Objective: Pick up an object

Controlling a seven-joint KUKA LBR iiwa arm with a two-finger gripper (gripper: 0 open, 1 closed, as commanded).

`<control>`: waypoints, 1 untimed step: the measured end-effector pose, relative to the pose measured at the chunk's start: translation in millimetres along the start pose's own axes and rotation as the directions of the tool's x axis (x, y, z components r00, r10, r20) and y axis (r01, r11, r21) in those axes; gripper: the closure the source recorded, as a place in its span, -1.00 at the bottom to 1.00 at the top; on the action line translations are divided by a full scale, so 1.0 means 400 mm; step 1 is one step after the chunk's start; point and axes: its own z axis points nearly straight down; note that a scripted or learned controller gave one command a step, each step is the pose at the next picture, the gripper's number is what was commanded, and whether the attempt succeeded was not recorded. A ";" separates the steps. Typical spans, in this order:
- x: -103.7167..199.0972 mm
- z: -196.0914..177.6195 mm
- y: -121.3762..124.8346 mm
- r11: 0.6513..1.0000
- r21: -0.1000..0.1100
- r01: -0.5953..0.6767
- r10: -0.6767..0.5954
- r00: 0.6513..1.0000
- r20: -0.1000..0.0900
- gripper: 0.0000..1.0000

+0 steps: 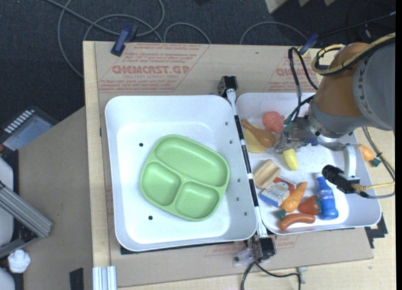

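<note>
Camera view: pincer [290,146] low among toy food, right bin [370,210].

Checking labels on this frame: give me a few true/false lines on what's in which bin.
1. The green tray lies in the left bin. True.
2. The tray has four sections. False: three.
3. The blue bottle lies in the right bin. True.
4. The pincer is over the left bin. False: it is over the right bin, near the yellow piece.
5. The carrot sits on the tray. False: it lies in the right bin beside the bottle.
</note>
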 end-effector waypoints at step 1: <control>0.194 -0.225 -0.029 1.000 0.002 0.001 -0.001 1.000 -0.001 1.00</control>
